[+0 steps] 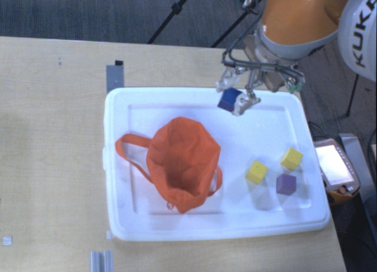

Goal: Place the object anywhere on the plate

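Note:
My gripper (235, 96) hangs over the far edge of the white bin (118, 165), shut on a small blue cube (228, 99) held between its fingers above the bin floor. An orange cloth bag (182, 162) lies open in the left half of the bin. I see no plate in this view.
Two yellow cubes (256, 172) (291, 159) and a purple cube (286, 184) sit in the bin's right near corner. A grey bracket (115, 76) stands on the bench beyond the bin's far left corner. The arm's orange band (297, 6) looms above the far right.

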`<control>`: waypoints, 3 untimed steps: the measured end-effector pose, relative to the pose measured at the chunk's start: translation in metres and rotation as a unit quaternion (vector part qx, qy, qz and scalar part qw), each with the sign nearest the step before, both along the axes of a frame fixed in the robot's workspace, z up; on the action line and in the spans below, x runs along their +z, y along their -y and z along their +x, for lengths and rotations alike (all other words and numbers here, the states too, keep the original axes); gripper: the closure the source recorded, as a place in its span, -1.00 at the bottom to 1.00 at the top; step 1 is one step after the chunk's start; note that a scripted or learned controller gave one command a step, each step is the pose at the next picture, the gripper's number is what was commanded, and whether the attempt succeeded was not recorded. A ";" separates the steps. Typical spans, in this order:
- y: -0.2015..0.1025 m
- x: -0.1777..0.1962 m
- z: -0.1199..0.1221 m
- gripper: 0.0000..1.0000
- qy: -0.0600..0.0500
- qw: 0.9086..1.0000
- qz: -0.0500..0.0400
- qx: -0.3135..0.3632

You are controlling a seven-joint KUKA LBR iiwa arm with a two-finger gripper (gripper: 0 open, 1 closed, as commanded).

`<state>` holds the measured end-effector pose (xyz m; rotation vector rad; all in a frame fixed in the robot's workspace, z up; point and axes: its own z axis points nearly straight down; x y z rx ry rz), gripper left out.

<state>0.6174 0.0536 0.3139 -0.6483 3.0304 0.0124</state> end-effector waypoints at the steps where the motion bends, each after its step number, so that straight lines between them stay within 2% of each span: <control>1: -0.002 0.012 0.002 1.00 0.005 1.000 0.002 -0.001; 3: -0.005 0.036 0.005 1.00 0.015 1.000 0.007 -0.004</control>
